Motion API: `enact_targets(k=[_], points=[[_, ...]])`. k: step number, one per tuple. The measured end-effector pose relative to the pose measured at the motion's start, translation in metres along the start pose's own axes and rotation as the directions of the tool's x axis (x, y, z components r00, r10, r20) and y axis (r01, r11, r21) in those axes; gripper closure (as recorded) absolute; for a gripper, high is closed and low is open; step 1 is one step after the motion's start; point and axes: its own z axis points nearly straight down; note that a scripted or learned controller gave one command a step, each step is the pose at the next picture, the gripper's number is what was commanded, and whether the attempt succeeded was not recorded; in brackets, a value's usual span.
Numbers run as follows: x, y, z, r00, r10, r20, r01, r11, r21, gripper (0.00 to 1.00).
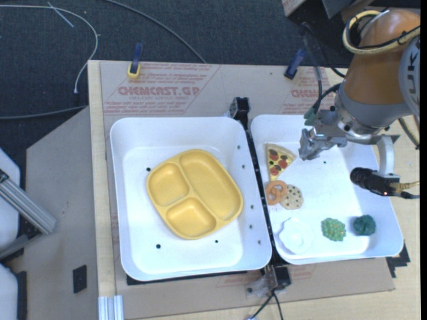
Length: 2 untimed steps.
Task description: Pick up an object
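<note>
2 shallow white bins sit side by side on the bench. The left bin [127,179] holds a yellow tray [193,193] with 3 compartments, lying flat near its middle. The right bin [387,205] holds the small items: a pizza slice [277,161] near its left wall, a pretzel [275,191] just below it, a cookie [291,197] touching the pretzel's right side, a white piece [294,235] near the front left corner, a light green cluster [333,229] to its right, and a dark green cluster [364,225] just beside that. The gripper [312,145] hangs over the rear part of the right bin, just right of the pizza slice; whether it is released or clenched, I cannot tell. Nothing shows between it and the bin floor.
</note>
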Motion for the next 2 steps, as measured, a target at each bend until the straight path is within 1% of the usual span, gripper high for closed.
enact_targets(k=[1, 2], points=[[0.061, -0.006, 0.010, 1.000, -0.002, -0.001, 0.002, 1.000, 0.000, 1.00], [0.119, 0.002, 0.006, 1.000, -0.002, 0.000, 0.002, 1.000, -0.005, 1.00]])
